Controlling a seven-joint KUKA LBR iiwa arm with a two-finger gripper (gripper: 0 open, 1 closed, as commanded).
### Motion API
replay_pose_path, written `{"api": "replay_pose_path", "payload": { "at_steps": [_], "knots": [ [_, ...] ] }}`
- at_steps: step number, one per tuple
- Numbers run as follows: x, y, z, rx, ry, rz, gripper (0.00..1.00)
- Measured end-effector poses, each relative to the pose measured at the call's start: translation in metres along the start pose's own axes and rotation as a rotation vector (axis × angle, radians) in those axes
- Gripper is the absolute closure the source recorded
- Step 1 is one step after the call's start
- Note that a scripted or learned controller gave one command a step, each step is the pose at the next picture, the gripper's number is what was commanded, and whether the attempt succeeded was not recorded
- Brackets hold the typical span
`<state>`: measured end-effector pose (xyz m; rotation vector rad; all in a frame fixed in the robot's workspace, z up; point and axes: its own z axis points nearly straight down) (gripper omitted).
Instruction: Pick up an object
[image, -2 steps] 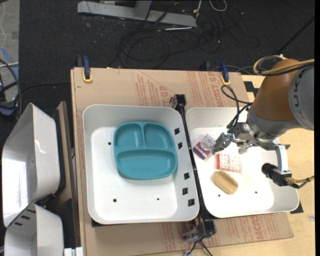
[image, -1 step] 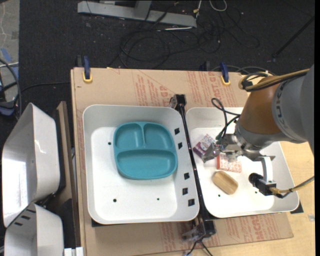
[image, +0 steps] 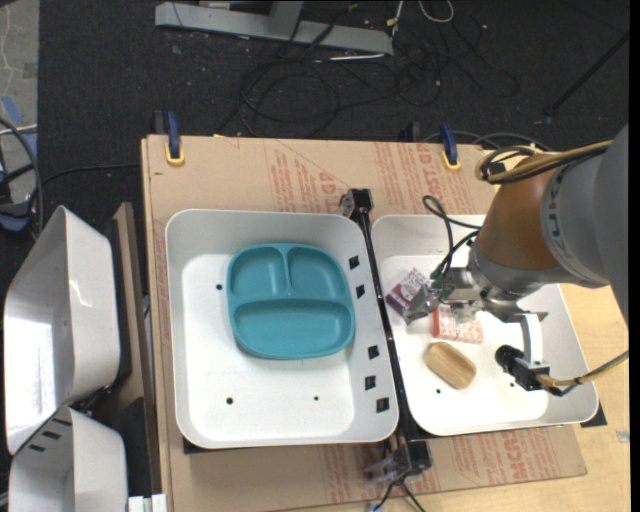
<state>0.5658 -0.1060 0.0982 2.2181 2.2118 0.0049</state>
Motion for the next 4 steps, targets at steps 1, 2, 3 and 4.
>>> {"api": "replay_pose_path", "payload": {
  "at_steps": [1,2,3,4],
  "knots": [
    [-0.002,0.003,-0.012,-0.011,-0.007,0.002,1.0],
    [0.002,0.013,-0.063,0.003,0.003,-0.006,1.0],
    [0.006,0.008,-0.11,0.003,0.003,-0.006,1.0],
    [0.006,0.01,-0.16,0.002,0.002,-0.007,1.0]
  ]
}}
